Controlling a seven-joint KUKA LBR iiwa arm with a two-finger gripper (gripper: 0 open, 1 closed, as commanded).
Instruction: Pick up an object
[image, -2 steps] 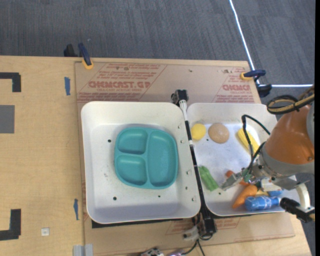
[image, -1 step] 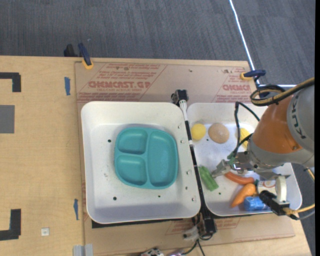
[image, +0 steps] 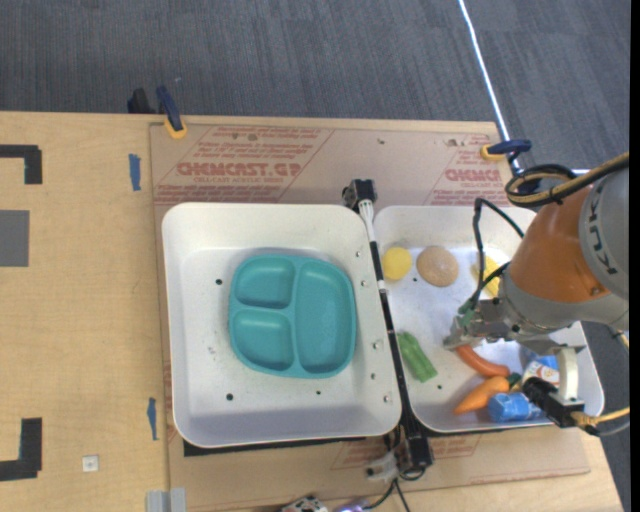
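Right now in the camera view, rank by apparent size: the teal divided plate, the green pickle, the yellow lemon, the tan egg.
1. Teal divided plate, by far the largest.
2. Green pickle, longest of the small items.
3. Tan egg and yellow lemon look about alike; too close to rank.

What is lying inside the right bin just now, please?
In the right bin: a yellow ball, a tan ball, a green piece, two orange carrots and a blue block. The arm covers the rest.
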